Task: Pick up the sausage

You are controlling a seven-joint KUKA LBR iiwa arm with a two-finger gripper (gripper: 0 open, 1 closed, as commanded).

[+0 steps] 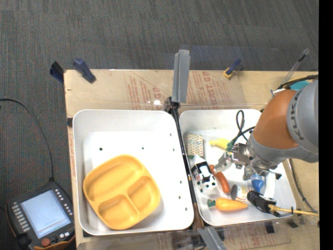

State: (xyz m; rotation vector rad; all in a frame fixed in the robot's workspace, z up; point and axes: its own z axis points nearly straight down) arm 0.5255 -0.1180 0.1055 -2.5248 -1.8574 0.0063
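- The sausage (222, 182) is a small red stick. It lies in the right bin (208, 120), near the middle.
- The gripper (229, 162) hangs just above the top end of the sausage. I cannot tell how wide its jaws are, or if they hold anything.
- A toy carrot (230, 205) lies below the sausage.
- A black and white toy (204, 174) sits just left of it.
- A yellow tray (122, 191) lies in the left bin (88, 124).

the sausage (222, 182) is a small reddish-orange link, lying flat in the right bin. it slants from about eleven o'clock to five o'clock, near the bin's middle.
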